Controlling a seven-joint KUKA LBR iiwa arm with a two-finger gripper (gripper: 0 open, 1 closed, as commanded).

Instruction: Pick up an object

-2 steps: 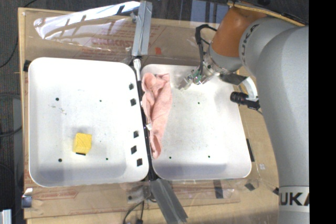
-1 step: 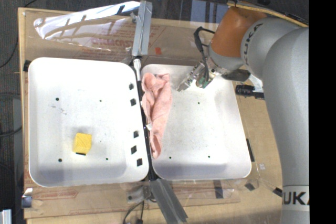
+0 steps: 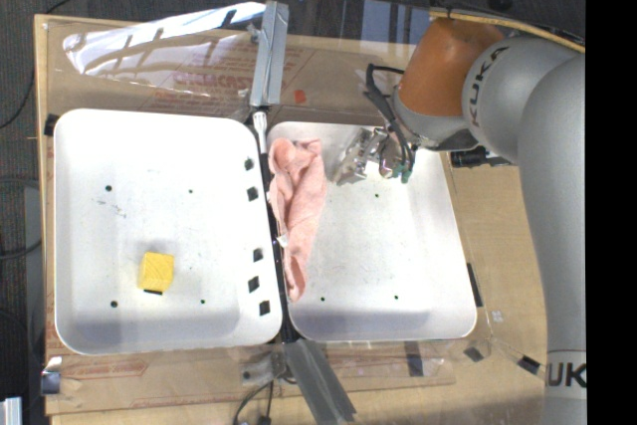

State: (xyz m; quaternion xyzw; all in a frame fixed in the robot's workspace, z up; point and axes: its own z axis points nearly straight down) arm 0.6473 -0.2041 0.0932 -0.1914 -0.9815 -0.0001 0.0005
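Note:
A pink cloth [image 3: 298, 201] lies crumpled along the left wall of the right bin [image 3: 398, 314], stretching from its back corner toward the front. A small yellow block [image 3: 156, 272] sits near the front of the left bin [image 3: 80, 214]. My gripper [image 3: 360, 160] hangs over the back of the right bin, just right of the cloth's upper end, below the orange wrist band [image 3: 443, 65]. I see nothing between its fingers, and the cloth lies apart from it.
A metal divider strip [image 3: 267, 65] runs back from between the bins. Clear plastic sheeting [image 3: 149, 50] covers the bench behind the left bin. The grey arm [image 3: 537, 114] crosses the right side of the bench.

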